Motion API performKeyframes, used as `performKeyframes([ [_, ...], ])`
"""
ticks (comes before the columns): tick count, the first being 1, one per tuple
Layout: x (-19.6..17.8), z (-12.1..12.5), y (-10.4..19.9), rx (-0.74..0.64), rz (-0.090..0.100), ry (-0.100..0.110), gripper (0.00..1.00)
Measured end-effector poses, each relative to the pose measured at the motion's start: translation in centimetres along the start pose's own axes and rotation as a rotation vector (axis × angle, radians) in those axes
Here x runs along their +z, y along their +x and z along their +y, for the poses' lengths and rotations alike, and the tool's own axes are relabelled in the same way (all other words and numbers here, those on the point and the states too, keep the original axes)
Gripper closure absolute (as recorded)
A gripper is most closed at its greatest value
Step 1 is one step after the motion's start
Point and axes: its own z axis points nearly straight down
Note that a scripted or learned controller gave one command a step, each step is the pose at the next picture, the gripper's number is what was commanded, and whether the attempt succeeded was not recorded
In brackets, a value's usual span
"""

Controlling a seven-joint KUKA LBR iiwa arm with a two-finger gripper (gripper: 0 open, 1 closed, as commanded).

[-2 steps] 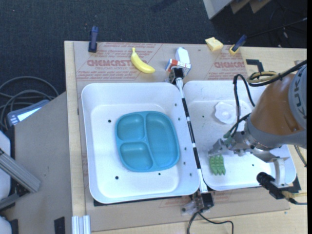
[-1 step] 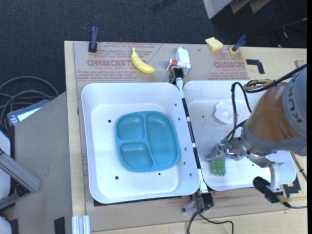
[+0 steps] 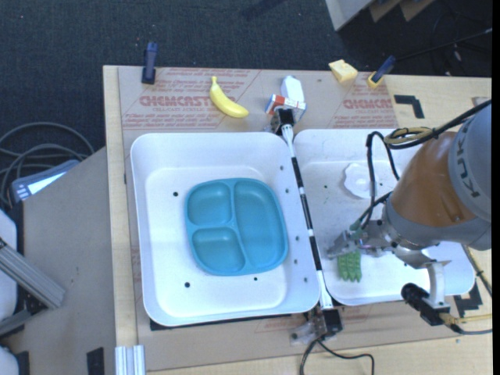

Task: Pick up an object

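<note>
The metal two-finger pincer (image 3: 349, 246) sits low in the shallow white right bin (image 3: 336, 158); whether it is open or closed, I cannot tell. A bumpy green plastic object (image 3: 350, 266) lies just below it.

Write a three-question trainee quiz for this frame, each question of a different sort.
1. True or false: the blue divided plate lies in the left bin.
2. Which lies on the bench beyond the bins? A) banana B) spoon C) cup
3. Fill in: the gripper is low in the right bin, beside a ____ object.

Key: 1 true; 2 A; 3 green
</note>
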Motion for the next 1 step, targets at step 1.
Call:
performKeyframes([
  [1, -0.96, -0.01, -0.01, 0.001, -0.001, -0.001, 1.0],
])
